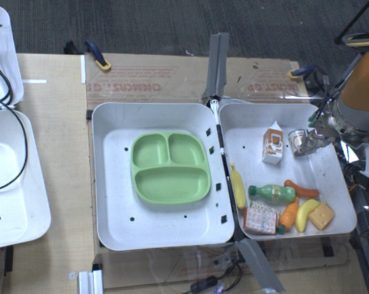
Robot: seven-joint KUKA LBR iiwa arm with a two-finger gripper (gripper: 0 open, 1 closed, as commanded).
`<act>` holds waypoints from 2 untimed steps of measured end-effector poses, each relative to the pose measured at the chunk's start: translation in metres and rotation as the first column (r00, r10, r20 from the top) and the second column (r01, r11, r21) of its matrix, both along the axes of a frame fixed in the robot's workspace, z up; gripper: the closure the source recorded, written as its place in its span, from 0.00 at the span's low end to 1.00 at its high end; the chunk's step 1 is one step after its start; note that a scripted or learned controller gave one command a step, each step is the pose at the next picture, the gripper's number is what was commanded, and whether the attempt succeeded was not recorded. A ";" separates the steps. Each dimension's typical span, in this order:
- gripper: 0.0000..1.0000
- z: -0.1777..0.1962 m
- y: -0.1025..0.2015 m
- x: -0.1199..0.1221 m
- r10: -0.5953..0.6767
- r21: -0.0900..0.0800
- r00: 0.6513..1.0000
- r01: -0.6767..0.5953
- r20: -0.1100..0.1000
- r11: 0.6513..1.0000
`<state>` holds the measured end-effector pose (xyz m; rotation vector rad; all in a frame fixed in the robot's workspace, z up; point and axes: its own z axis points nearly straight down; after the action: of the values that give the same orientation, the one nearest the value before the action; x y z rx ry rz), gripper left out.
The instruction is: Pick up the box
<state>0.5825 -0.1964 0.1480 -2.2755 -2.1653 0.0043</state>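
One small white-orange carton box (273, 146) upright, metallic pincer (299, 143) just beside.

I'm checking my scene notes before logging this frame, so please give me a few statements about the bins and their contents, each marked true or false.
1. The green plate lies in the left bin. True.
2. The box stands in the right bin. True.
3. The hand is over the left bin. False: it is over the right bin, beside the box.
4. The green bottle stands upright. False: it lies on its side.
5. A banana lies next to the cheese wedge. True.
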 end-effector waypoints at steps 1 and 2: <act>1.00 -0.057 -0.003 0.050 0.203 0.017 0.979 -0.203 0.001 0.979; 0.00 -0.059 0.011 0.051 0.215 0.041 0.977 -0.214 -0.006 0.976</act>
<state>0.6335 -0.1855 0.0894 -2.0053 -2.3711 -0.0265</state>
